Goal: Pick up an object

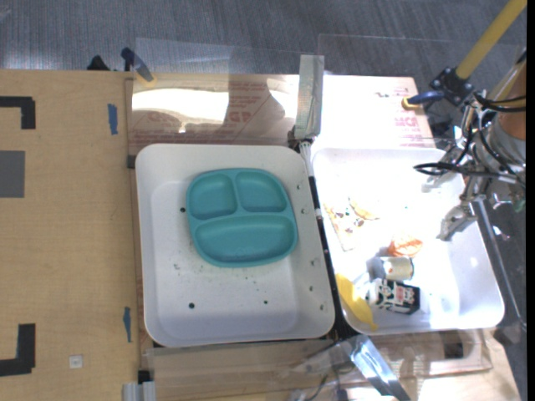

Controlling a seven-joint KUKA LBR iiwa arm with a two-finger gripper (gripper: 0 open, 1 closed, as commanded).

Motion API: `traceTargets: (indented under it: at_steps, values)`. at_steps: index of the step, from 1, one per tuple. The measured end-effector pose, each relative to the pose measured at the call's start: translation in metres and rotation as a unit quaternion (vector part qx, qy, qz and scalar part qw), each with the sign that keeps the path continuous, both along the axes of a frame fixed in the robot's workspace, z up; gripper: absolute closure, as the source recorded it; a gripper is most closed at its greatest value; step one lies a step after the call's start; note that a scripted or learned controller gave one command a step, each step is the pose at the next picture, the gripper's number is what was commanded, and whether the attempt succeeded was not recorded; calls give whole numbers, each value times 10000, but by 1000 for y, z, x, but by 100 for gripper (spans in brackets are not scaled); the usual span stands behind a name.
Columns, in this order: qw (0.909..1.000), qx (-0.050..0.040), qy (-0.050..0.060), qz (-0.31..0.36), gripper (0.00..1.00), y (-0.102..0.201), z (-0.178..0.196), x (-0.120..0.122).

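- Objects for picking lie clustered in the right bin (468, 295), toward its near-left corner: a yellow piece (354, 302) at the rim, a black-and-white carton (396, 296), a small can (395, 267) and an orange scrap (406, 245).
- Left bin (159, 224) holds a teal divided plate (242, 215), centred, with bare floor along every wall.
- Gripper (456, 221) hangs over the right bin's right half, well apart from the cluster; whether its fingers are spread cannot be told.
- A printed wrapper (351, 217) lies beside the bins' shared edge; its writing is unreadable.
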State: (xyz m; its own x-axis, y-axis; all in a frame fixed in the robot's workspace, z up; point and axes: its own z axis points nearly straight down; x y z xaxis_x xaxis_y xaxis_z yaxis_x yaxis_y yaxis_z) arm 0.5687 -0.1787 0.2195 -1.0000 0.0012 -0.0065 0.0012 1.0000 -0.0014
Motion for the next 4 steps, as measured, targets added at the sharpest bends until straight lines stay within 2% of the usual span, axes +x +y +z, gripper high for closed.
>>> traceTargets:
  at_steps: [1,2,3,4]
  values:
    - [9966,1,-43,-825,0,-3,-116,21]
    - [9967,-11,-95,-811,100,-2,-102,24]
    - [9826,15,-71,-1854,100,44,71,24]
    - [10000,-7,3,34,100,-10,76,-25]
